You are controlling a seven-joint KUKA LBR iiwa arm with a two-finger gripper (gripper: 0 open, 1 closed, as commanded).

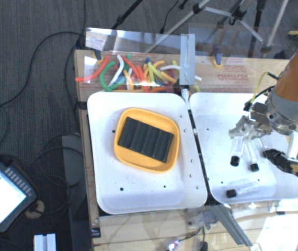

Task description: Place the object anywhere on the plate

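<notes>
The wooden table (138,234) carries two shallow white bins with rounded corners, set side by side and touching along their inner rims. The left bin (104,192) is smooth matte plastic dotted with a few small dark holes, and in its middle sits the plate (122,153): a rounded-square yellow dish with a raised glossy lip and a dark, ribbed rectangular insert lying slightly tilted in its hollow. The right bin (211,140) has the same white, lightly speckled floor. Over its right half hangs the grey arm (287,106), its orange band at the frame edge, ending in the metallic claw (244,163), whose two slim pale fingers (236,155) with black tips point down, spread apart with nothing between them. Below the claw, near the front rim of the right bin, lies the object (241,189), a small clear cylindrical tube with a black cap at its left end, flat on the bin floor, apart from the fingers and well apart from the plate. Behind the bins, a heap of bendy tubes (130,72) in orange, green, white and yellow lies tangled against a clear panel.
</notes>
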